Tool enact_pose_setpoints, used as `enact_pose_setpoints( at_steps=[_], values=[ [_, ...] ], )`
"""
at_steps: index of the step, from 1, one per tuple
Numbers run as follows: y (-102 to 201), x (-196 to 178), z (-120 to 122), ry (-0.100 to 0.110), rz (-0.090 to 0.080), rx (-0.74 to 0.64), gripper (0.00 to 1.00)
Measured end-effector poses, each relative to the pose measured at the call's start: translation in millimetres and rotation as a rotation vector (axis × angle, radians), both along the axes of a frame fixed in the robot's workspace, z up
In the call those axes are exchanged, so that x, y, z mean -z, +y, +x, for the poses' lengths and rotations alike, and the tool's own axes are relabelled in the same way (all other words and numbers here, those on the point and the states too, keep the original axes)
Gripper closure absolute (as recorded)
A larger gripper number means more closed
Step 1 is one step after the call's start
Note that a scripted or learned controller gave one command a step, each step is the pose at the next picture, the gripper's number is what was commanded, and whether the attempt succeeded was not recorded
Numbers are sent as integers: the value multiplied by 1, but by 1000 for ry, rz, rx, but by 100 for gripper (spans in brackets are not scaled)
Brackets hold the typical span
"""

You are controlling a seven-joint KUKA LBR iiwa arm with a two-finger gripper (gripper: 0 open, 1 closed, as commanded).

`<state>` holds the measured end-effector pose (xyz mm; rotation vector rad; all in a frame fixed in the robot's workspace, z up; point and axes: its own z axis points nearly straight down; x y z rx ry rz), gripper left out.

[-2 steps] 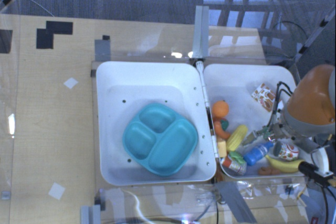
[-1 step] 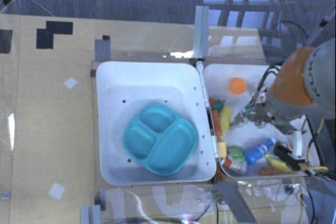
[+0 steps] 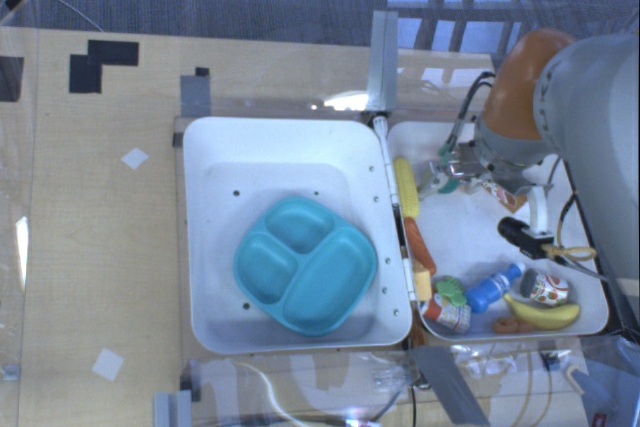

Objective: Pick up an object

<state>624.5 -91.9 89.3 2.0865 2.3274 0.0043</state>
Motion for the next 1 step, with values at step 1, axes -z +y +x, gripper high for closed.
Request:
enact_pose_setpoints(
  at_steps=[1],
  values=[
    [-22, 2, 44, 16, 1, -236, 0]
  ],
)
